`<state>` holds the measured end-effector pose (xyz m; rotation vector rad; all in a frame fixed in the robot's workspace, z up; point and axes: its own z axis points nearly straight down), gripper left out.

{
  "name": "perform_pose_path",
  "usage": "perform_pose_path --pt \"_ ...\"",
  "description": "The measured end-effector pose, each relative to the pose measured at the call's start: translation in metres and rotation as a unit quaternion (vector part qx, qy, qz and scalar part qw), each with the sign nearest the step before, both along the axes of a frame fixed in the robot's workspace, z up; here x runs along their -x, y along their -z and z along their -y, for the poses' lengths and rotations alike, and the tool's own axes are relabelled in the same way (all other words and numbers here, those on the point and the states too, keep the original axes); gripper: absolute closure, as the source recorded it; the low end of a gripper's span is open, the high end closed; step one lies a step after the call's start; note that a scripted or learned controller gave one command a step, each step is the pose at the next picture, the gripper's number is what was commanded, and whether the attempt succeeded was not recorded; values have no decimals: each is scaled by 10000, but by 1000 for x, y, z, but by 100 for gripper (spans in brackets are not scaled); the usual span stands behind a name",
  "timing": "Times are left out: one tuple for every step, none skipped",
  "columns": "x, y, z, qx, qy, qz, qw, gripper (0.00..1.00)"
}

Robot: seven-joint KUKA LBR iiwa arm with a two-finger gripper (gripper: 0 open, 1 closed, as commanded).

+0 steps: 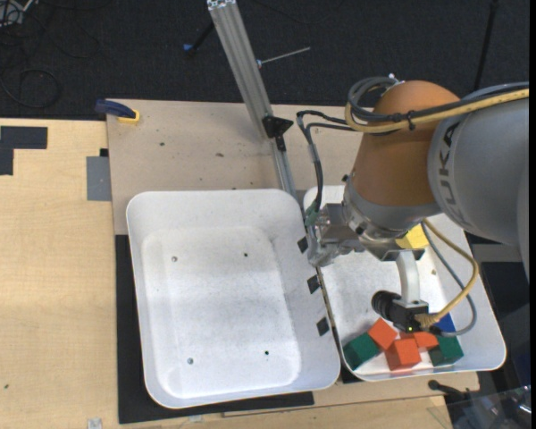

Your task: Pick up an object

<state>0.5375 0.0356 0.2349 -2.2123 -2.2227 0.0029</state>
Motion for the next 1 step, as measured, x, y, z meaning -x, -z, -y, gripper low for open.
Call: perform_pose_path --pt "31 9 -44 6 4 -11 10000 100"
